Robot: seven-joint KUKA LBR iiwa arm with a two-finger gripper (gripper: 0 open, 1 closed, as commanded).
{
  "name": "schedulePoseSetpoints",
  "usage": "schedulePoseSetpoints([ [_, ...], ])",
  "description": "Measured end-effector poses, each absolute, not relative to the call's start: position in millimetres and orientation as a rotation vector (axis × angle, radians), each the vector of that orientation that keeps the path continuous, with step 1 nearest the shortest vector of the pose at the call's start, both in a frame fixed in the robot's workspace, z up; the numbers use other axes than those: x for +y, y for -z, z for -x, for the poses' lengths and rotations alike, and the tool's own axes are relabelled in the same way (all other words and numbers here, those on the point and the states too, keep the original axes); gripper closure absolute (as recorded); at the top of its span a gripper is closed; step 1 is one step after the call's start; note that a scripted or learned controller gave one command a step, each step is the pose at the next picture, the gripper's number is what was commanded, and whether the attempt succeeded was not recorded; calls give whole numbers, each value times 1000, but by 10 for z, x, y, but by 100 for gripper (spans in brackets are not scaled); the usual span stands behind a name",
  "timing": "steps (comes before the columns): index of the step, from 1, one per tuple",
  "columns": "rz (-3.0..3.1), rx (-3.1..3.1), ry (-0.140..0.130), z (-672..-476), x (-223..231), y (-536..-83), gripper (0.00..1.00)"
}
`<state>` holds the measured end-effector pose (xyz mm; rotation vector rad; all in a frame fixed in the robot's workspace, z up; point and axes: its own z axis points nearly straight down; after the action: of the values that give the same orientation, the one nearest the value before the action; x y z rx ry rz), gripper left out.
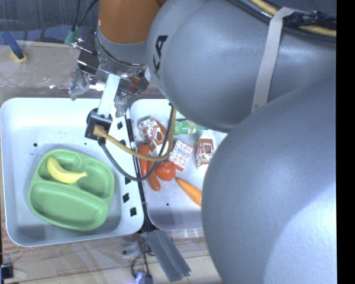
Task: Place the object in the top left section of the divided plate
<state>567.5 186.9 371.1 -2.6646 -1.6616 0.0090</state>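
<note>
**Banana's sitting in the top left pocket of the plate**

So here's how it looks. The green divided plate [71, 210] sits in the left bin [12, 158], toward the front left part of it. The banana [65, 171] is lying in the plate's top left section, curved, with its right tip reaching toward the divider next to the top right section. Nothing's touching it.

The gripper [100, 81] is up over the back edge of the left bin, near where the two bins meet and well apart from the plate. Honestly I can't tell whether it's open or closed, since the hardware there is a jumble from this angle. I can't see anything held in it.

The right bin [165, 213] has the rest of the stuff, all bunched near its left side: a carrot [189, 191], a round red thing [164, 171], a few snack packets [180, 154] and a green bottle [186, 127]. The big grey arm [272, 129] covers the rest of that bin. A strip of worktop [77, 256] shows in front.
</note>
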Motion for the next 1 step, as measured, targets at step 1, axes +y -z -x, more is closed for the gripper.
schedulePoseSetpoints([
  [1, 2569, -1805, -10, -5848, 1119, -4121, 0],
])
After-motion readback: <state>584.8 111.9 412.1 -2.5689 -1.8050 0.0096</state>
